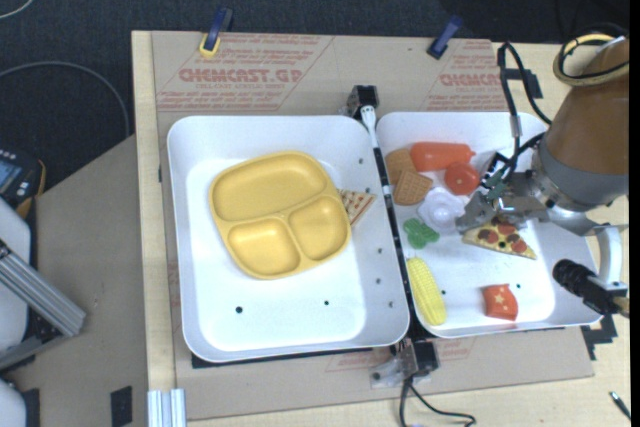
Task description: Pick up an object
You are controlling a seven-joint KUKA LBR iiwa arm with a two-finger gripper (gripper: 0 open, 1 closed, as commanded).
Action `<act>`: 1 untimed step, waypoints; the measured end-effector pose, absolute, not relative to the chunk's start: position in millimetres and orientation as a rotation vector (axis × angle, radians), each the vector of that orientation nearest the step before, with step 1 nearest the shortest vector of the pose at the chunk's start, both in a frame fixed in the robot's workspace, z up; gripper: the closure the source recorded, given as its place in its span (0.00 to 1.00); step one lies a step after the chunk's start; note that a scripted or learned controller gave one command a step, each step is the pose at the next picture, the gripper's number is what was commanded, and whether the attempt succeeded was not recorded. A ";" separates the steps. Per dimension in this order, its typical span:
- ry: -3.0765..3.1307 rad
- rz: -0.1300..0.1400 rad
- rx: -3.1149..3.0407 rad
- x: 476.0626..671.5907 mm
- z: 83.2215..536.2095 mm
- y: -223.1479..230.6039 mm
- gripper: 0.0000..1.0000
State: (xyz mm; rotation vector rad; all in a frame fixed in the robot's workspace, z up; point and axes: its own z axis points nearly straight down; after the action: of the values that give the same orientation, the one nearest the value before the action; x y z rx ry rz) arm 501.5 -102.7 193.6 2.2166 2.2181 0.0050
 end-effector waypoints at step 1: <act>2.220 0.004 2.216 502.8 226.9 -102.6 1.00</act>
State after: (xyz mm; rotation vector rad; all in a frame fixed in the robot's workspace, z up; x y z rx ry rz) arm 502.8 -102.6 226.9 2.2159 2.2199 0.0044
